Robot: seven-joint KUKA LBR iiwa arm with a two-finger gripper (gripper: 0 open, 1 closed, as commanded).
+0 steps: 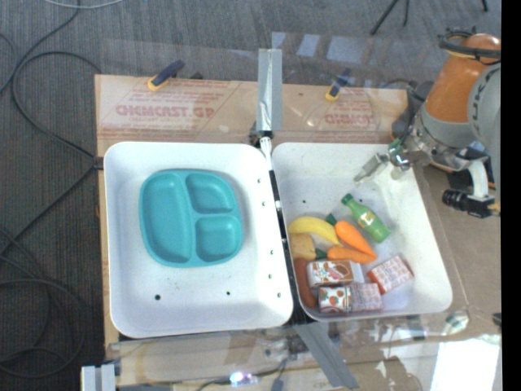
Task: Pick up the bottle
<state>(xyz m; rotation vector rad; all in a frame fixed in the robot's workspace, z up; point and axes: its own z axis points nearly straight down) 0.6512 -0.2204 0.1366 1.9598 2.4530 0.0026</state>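
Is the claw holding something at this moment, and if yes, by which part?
Nothing is held. The claw hangs over bare floor of the right bin, apart from the green bottle, which lies beside the carrots.

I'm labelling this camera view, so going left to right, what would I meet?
Teal plate → banana → bottle → hand

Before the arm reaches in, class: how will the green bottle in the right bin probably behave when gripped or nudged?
The green bottle lies on its side, so a nudge may roll it. Its rounded, glossy-looking body could slip. It touches a carrot, which may shift too.
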